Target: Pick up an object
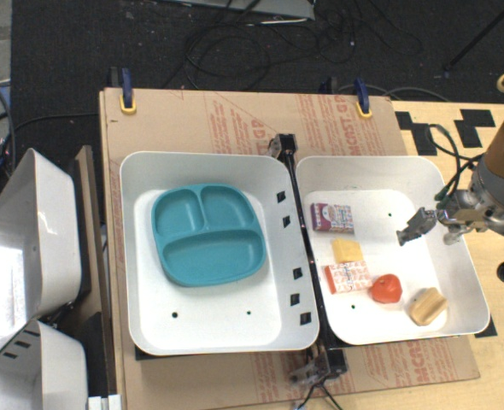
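Camera view: nothing lifted yet. The gripper (414, 227) hangs over the right bin (380, 171), right of the carton (332, 218); I can't tell its state. Cheese (348, 250), packet (346, 277), tomato (387, 289) and bread (428, 306) lie on the bin floor; grasp and lift remain.

Tray (208, 234) in left bin (141, 254); packets (331, 218) in right bin (457, 254).

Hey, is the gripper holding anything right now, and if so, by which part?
Nothing is held. The gripper hangs over bare floor of the right bin, apart from the purple carton, yellow block and red object.
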Robot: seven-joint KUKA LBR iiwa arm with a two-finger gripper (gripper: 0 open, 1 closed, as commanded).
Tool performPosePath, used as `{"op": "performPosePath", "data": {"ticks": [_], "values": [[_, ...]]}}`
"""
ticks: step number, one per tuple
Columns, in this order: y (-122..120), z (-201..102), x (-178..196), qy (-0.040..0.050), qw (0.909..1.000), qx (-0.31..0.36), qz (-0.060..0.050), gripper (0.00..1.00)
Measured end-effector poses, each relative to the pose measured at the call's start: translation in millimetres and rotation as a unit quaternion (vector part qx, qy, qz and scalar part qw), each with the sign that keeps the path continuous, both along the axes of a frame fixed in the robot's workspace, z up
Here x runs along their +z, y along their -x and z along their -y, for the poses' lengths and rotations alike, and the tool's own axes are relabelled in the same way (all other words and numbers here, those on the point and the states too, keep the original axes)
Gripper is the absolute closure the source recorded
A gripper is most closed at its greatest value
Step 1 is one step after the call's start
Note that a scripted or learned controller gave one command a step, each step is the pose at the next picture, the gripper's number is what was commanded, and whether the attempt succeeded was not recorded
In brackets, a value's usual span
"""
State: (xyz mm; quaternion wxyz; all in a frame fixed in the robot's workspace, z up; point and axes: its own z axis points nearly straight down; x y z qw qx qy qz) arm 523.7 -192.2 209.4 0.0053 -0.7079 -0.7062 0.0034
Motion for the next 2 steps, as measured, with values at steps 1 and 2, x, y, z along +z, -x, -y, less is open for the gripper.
{"op": "performPosePath", "data": {"ticks": [1, 2], "values": [[-2.9, -0.3, 6.0, 0.0015, 1.0, 0.002, 0.006, 0.0], [2.4, 6.5, -41.6, 0.0009, 1.0, 0.0, 0.004, 0.0]]}}
